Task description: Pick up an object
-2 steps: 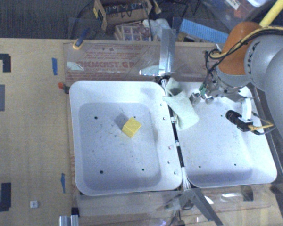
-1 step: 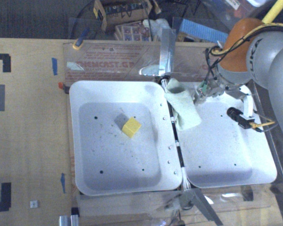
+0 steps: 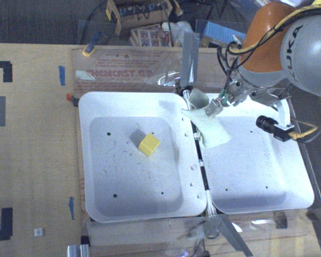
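- Sitting in the left bin (image 3: 96, 143), a yellow block (image 3: 149, 144) rests on the floor slightly above centre — nothing touches it.
- The arm (image 3: 289, 36) reaches from the right; its gripper (image 3: 214, 107) hangs over the right bin's (image 3: 267, 191) upper-left corner.
- A pale cloth (image 3: 209, 128) drapes below the gripper across the divider — whether the jaws pinch it, I cannot tell.

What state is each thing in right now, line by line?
yellow block: resting loose on the floor of the left bin, tilted cornerwise, untouched.
pale cloth: draped at the right bin near the divider, one corner lifted toward the gripper.
gripper: at the cloth's raised corner; grip unclear.
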### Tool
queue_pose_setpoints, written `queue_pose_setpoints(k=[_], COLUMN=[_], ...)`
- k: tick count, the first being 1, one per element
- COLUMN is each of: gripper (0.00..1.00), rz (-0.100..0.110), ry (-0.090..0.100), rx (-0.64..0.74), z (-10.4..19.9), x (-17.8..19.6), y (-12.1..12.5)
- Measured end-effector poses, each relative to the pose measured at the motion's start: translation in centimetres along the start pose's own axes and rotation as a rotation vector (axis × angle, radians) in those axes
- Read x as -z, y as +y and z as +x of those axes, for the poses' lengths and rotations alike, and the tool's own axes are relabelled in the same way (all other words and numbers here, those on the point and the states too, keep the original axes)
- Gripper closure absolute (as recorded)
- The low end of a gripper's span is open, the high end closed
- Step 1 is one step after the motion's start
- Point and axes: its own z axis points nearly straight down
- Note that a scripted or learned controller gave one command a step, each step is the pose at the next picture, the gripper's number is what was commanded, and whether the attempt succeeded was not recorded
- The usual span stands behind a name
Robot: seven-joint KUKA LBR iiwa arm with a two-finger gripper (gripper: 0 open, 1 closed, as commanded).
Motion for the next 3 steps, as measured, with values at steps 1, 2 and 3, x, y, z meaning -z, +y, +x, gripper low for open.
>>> queue_pose_setpoints(k=[1, 2, 3], gripper=[1.0, 1.0, 1.0], rz=[-0.001, 0.002, -0.005], ry=[0.001, 0.003, -0.001], rx=[0.342, 0.216, 0.718], z=[11.4, 11.8, 19.1], x=[4.0, -0.1, -1.4], y=[2.8, 2.9, 8.5])
